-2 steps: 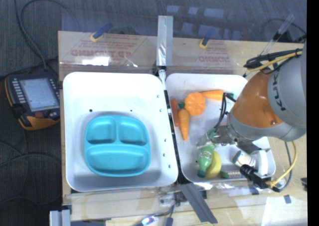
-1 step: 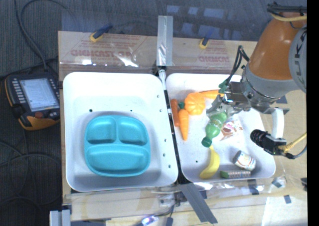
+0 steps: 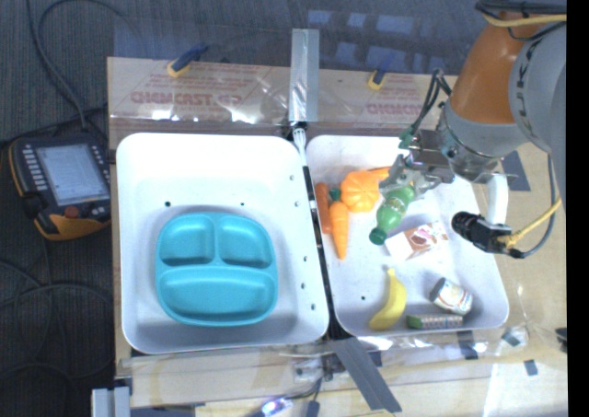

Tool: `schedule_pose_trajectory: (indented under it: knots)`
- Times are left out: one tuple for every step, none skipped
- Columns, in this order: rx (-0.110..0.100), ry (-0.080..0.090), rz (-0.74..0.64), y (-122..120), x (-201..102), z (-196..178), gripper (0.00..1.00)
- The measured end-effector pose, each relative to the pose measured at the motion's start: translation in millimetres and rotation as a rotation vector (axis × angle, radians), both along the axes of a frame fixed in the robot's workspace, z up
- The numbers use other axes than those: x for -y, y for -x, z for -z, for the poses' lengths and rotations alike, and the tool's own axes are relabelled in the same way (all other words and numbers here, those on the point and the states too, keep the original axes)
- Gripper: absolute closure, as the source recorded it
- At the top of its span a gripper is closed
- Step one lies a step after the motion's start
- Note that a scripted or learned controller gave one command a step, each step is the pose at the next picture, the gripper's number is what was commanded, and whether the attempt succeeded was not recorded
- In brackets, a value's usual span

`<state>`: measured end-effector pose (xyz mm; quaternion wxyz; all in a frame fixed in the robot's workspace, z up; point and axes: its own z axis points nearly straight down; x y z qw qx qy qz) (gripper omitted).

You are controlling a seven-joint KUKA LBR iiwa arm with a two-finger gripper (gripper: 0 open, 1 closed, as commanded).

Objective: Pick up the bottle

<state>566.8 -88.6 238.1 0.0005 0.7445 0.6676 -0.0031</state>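
Observation:
The green bottle (image 3: 390,214) is in the right bin (image 3: 488,291), tilted, with its dark green cap pointing down-left. My gripper (image 3: 411,178) comes in from the upper right and sits over the bottle's upper end. Its fingers are closed around that end, so the gripper is shut on the bottle. The bottle lies between an orange pumpkin-like toy (image 3: 361,190) and a small white carton (image 3: 419,239).
The right bin also holds a carrot (image 3: 337,225) by its left wall, a banana (image 3: 391,301), a small can (image 3: 451,296) and a dark marker (image 3: 434,321) near the front. A blue divided plate (image 3: 216,268) lies in the left bin (image 3: 138,185).

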Motion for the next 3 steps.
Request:
schedule_pose_trajectory:
  knots:
    - [0.001, 0.0, 0.0, -0.1, -0.2, -0.2, 0.0]
    - [0.001, -0.002, 0.115, 33.3, 10.3, -14.7, 0.0]
    - [-0.001, -0.001, 0.113, -0.4, 52.1, 73.2, 0.0]
